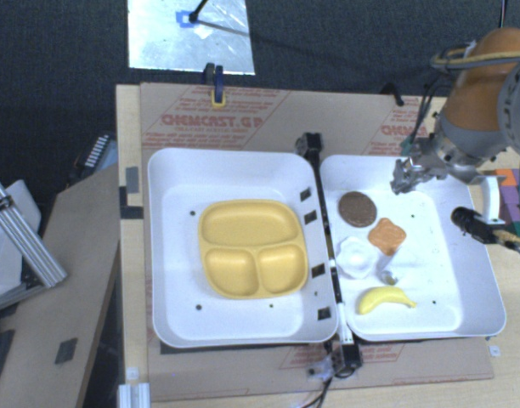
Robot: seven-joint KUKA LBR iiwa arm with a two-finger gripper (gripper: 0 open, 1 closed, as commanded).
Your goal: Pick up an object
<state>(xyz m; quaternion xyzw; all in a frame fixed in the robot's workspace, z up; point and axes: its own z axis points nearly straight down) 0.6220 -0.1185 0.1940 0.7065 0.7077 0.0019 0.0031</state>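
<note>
Bench (243, 113) carries brown cardboard printed in red, reads roughly "CHEMCAST GP" along the far edge, same print repeated at the far right and near edges, too small to read there. Two shallow white bins sit side by side on it, touching along a middle seam with black clips. Left bin (171, 228) holds one yellow divided plate (251, 247), three compartments, centred, open white floor all round it, widest along the left edge and near edge. Right bin (472, 300) has its things bunched toward the left edge by the seam; right half and near right corner are bare floor, good room there. Arm (489, 83), grey with orange band, comes over the far right corner of the right bin. Gripper (404, 179) hangs low over the far edge of the right bin, nothing visibly between its fingers; spread or pressed together, cannot tell. Banana (384, 299) lies near the near edge, left part of the right bin, clear of the walls. Brown round disc (358, 208) sits near the far left of that bin, just left of and nearer than the gripper, apart from it. Orange piece (387, 235) just beside the disc. White cup-like thing (355, 257) by the seam, between disc and banana. Small grey item (387, 272) beside it, blurred.
</note>
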